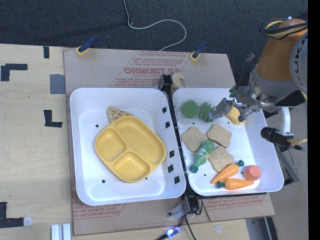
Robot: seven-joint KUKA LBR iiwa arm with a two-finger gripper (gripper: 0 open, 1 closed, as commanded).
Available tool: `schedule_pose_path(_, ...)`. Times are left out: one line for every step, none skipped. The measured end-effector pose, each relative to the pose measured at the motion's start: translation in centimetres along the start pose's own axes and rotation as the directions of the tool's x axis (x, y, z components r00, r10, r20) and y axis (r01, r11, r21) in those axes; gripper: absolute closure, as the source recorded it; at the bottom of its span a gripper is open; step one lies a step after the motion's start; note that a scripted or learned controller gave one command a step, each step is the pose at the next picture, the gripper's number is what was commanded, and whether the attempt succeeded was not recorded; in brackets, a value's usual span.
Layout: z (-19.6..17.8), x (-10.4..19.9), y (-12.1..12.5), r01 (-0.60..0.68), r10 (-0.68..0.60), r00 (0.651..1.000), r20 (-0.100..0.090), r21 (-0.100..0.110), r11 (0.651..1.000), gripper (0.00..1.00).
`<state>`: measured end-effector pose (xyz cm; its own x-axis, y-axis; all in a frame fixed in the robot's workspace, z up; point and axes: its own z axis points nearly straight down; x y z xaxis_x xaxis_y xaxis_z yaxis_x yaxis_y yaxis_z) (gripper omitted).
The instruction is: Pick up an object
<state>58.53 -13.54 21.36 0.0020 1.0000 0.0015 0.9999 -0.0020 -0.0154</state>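
My gripper [226, 117] hangs over the back of the right bin [274, 180], its fingers spread open. A small yellow piece [233, 115] lies between them, close to the right finger [244, 115]; the left finger [215, 113] reaches toward a green broccoli piece [205, 111]. A second green piece [189, 108] sits further left. Below them lie three bread slices [192, 138] [219, 135] [220, 159], a green bottle [201, 155], two carrots [225, 173] [239, 184] and a red-orange piece [253, 172].
The left bin [82, 184] holds a yellow divided plate [130, 148] with a tan slice [116, 114] partly under its back edge. A black divider with clips [172, 134] runs between the bins. The grey and orange arm [280, 59] comes in from the right.
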Motion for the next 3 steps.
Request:
schedule_pose_path(-0.8,0.0,0.3,0.003,-0.003,1.0,0.002,-0.013,1.0,0.0)
schedule_pose_path(5.6,-0.2,0.1,0.003,-0.003,1.0,0.001,-0.007,1.0,0.0)
schedule_pose_path(10.3,-0.4,0.7,0.004,-0.004,1.0,0.002,-0.01,1.0,0.0)
